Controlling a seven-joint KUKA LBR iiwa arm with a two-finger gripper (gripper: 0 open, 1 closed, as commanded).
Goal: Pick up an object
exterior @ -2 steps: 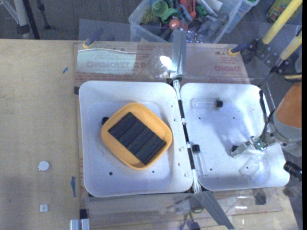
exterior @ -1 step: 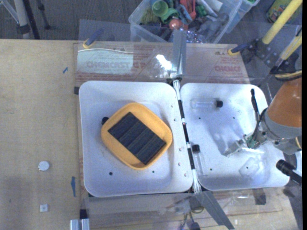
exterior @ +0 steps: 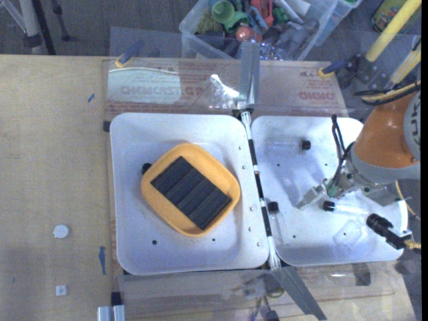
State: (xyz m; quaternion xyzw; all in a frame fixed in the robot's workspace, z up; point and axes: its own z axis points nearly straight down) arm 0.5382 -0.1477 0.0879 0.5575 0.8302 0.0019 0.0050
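Observation:
A yellow rounded-square dish (exterior: pixel 190 189) with a dark slatted top lies tilted in the middle of the left bin (exterior: pixel 134 246). A small black piece (exterior: pixel 146 168) pokes out at its upper left edge. In the right bin (exterior: pixel 287 246) lie a clear tube with a black cap (exterior: pixel 294 143) near the back and another clear capped tube (exterior: pixel 338 207) toward the right. My gripper (exterior: pixel 311 196) hangs low over the middle of the right bin, just left of that second tube, with nothing seen held in it. The orange-banded wrist (exterior: pixel 384 142) rises behind it.
A clear plastic piece (exterior: pixel 349 231) rests near the right bin's front. A metal divider (exterior: pixel 257 179) separates the bins. Behind them stands a clear tub (exterior: pixel 267 12) of mixed toys. A small white disc (exterior: pixel 61 231) lies on the wooden bench at left.

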